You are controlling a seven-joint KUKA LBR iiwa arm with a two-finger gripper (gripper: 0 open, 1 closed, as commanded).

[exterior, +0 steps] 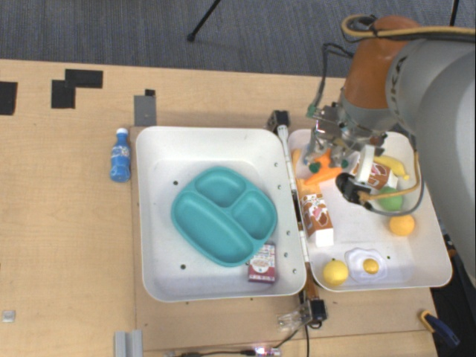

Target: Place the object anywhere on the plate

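Note:
A teal plate (pixel 223 214) with three compartments lies in the left bin (pixel 160 162). My gripper (pixel 332 155) hangs low over the far left part of the right bin (pixel 431 270). It is directly above an orange carrot-like toy (pixel 320 174). Whether it touches the toy is hidden by the wrist. A brown and white carton (pixel 317 216) lies just in front of the toy. A small maroon carton (pixel 262 263) rests in the left bin against the plate's near right edge.
The right bin also holds a lemon (pixel 335 272), a fried egg toy (pixel 366 263), an orange ball (pixel 401 224), a banana (pixel 393 165), a green item (pixel 392 201) and a brown can (pixel 375 177). A blue bottle (pixel 120 156) lies on the bench left of the bins.

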